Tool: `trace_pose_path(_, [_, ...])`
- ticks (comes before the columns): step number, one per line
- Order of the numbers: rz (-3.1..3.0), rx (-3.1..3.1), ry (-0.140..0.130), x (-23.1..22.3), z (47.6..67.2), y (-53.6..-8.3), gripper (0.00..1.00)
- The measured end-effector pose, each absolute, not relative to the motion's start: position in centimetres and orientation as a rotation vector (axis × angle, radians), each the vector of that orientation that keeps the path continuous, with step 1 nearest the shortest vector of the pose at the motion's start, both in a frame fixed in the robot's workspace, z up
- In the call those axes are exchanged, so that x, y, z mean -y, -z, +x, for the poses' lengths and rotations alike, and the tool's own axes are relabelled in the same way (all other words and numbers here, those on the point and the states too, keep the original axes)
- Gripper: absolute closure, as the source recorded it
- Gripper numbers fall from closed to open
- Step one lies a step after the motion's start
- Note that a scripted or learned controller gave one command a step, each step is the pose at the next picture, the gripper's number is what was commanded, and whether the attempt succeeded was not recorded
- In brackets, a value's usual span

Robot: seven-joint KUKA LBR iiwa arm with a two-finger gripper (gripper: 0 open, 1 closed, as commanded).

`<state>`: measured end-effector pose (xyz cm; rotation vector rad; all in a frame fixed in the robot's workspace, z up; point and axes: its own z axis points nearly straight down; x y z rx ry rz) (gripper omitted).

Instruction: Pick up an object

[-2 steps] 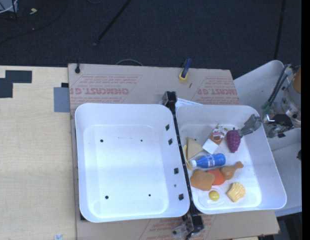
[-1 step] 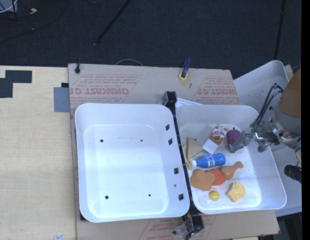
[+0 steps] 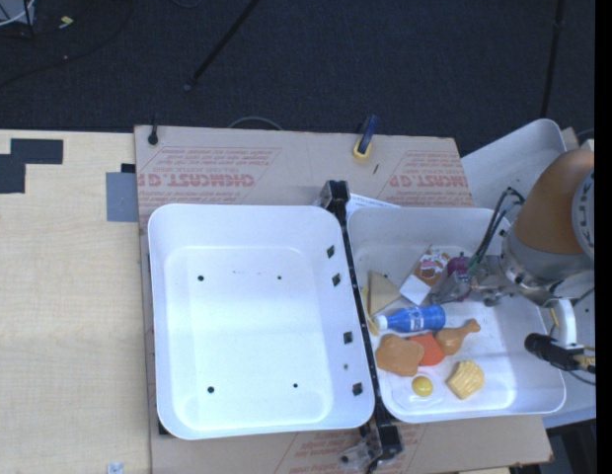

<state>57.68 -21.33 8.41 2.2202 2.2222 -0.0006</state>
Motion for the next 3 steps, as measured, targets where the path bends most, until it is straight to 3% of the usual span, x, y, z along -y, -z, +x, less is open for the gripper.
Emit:
trace_pose_path(1, [2.219, -2.221, -0.002, 21.34, 63.04, -8.83, 0.00])
trace_pose_path(3, [2.223, -2.224, 0.002, 21.31, 63.62, -8.76, 0.00])
